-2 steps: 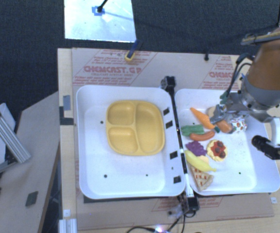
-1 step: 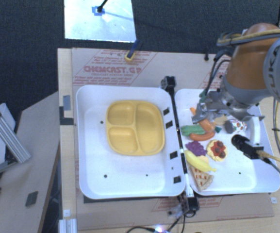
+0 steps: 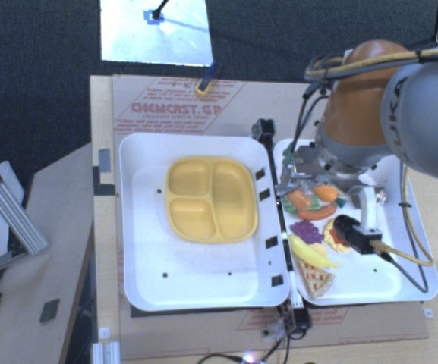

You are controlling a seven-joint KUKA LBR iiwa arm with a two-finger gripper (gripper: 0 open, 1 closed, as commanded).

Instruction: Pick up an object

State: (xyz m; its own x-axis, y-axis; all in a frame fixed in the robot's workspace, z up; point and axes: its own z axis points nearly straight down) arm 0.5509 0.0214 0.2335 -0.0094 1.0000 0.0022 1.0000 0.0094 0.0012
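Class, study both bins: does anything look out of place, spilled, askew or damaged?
Nothing stands out. The yellow plate lies flat in the left bin, slightly turned. The toy foods, such as the banana and waffle, sit piled inside the right bin, none over its rim.

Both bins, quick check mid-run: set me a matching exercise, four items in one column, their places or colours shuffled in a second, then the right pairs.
Things:
1. divided plate
2. banana
3. waffle slice
4. carrot

Descriptions:
A. orange, just under the arm's wrist in the right bin
B. checked tan wedge at the right bin's near left corner
C. yellow, three compartments, alone in the left bin
D. yellow, lying between the purple piece and the waffle slice

Pairs: 1-C, 2-D, 3-B, 4-A
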